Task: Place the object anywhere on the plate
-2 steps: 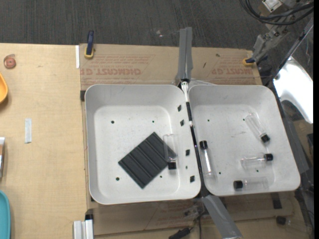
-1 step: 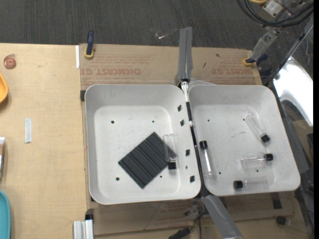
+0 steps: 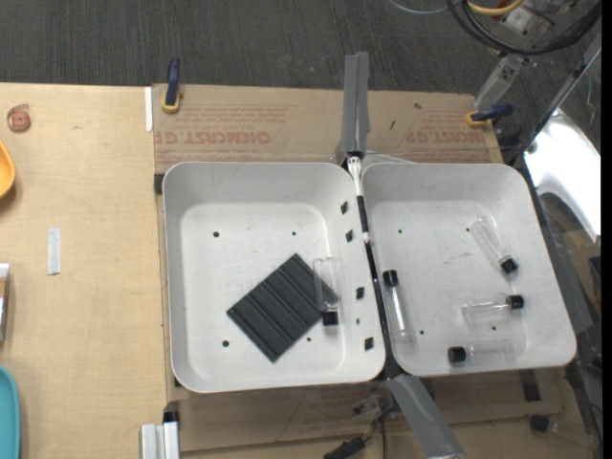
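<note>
A clear plastic tube with a black cap (image 3: 326, 291) lies on the right corner of the dark grey ribbed plate (image 3: 275, 308) in the left white bin (image 3: 191, 256). Four similar capped tubes (image 3: 491, 241) lie in the right white bin (image 3: 430, 218).

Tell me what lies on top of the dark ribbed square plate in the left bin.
A clear plastic vial with a black cap lies along the dark ribbed square plate's right edge, partly overhanging it. The strip of plate beneath the vial is covered. The rest of its surface is bare.

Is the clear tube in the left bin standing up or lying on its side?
Lying on its side. The tube rests lengthwise along the dark plate's right edge, black cap toward the bin's near wall.
</note>
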